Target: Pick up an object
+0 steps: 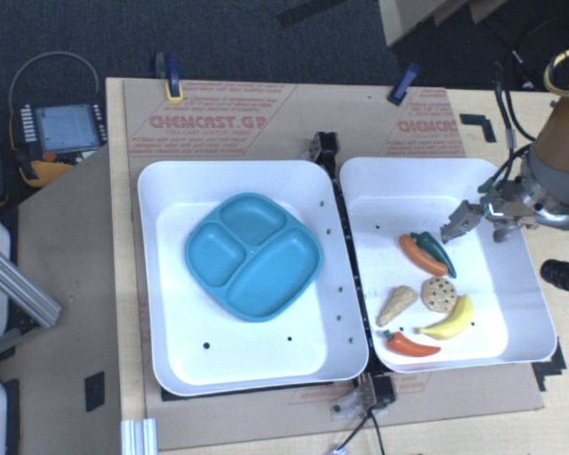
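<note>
Your gripper sits over the upper right part of the right bin, arm coming in from the right edge. Fingers look spread with nothing between them; one dark finger pokes left and down toward the food, the other stays close to the wrist.

Nearest target is the carrot, orange body with a dark green top, lying just below and left of the fingers, not touching them. Its long axis runs diagonally, upper left to lower right. By my read you'd want the fingers across that diagonal, closing from the short sides, after a short move down-left.

Farther down the same bin: cookie, banana, a pale bread piece and a red chili, all bunched near the bottom edge. Cookie touches the banana, so that's a crowded pick.

Left bin holds the blue divided plate, well apart from the gripper, across the divider between the bins on the desk
</note>
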`<state>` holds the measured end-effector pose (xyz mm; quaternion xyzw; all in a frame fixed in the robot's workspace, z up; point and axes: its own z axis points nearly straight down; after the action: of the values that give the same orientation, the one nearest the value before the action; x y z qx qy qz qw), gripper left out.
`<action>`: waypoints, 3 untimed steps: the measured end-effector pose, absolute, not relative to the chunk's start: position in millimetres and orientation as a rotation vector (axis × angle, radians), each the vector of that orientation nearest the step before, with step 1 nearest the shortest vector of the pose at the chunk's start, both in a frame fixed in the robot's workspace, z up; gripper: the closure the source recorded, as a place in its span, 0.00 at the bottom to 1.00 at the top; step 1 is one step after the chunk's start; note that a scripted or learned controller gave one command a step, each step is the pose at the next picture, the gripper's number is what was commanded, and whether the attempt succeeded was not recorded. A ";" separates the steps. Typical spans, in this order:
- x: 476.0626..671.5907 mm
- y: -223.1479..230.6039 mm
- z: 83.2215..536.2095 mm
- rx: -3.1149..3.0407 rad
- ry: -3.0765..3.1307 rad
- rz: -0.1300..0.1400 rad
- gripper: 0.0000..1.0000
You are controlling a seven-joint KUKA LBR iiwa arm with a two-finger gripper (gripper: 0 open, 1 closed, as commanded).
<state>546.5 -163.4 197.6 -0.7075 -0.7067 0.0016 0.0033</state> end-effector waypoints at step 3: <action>542.5 -155.8 105.9 -2.224 -2.221 -0.001 1.00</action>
<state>542.5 -155.8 105.9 -0.7075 -0.7067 -0.0002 -0.0006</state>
